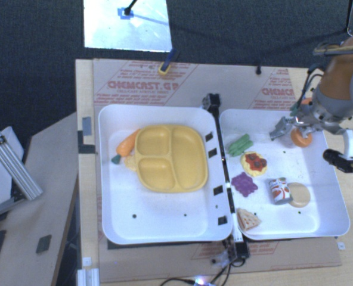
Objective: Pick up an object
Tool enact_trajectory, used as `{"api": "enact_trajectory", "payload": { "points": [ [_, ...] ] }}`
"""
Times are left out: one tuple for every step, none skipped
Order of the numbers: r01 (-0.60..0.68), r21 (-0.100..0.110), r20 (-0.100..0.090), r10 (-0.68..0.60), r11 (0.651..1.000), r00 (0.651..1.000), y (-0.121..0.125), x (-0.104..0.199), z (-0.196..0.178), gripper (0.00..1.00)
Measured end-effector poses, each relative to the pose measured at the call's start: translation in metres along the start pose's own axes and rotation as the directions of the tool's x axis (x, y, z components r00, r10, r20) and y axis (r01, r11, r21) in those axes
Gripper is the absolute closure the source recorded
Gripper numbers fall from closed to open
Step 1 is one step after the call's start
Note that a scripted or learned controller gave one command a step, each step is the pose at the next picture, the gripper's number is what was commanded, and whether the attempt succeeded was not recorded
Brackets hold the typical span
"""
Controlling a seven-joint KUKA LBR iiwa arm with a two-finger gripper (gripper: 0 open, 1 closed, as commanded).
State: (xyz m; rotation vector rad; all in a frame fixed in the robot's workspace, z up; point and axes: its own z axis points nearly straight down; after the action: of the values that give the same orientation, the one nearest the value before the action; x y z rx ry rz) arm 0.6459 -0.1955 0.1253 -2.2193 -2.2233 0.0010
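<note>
My gripper [280, 128] hangs over the far part of the right bin [328, 219], pointing left. An orange round fruit [302, 138] lies right beside it, partly covered by the wrist. Left of the gripper lies a green pea pod [240, 143]. Nearer the front are a yellow round piece with red sauce [254, 163], a purple grape bunch [244, 184], a red and white can [278, 190] and a tan bun [299, 195]. A sandwich wedge [247, 220] sits at the bin's front left corner.
The left bin [123, 219] holds a yellow divided plate [167, 158] with a carrot [126, 143] at its left edge. The wall between the bins [224, 171] carries black clips. The arm [338, 88] stands over the right bin's far right corner.
</note>
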Motion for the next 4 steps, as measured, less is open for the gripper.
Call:
{"api": "enact_trajectory", "payload": {
  "points": [
    [0.003,-0.002,-0.003,-0.003,1.000,1.000,0.002,0.002,0.040,0.00],
    [0.005,-0.013,0.006,-0.005,1.000,1.000,0.004,0.000,0.025,1.00],
    [0.002,-0.010,0.002,-0.002,1.000,1.000,0.006,-0.003,-0.040,1.00],
    [0.003,-0.010,0.002,-0.003,1.000,1.000,0.008,-0.003,-0.096,1.00]
  ]
}}
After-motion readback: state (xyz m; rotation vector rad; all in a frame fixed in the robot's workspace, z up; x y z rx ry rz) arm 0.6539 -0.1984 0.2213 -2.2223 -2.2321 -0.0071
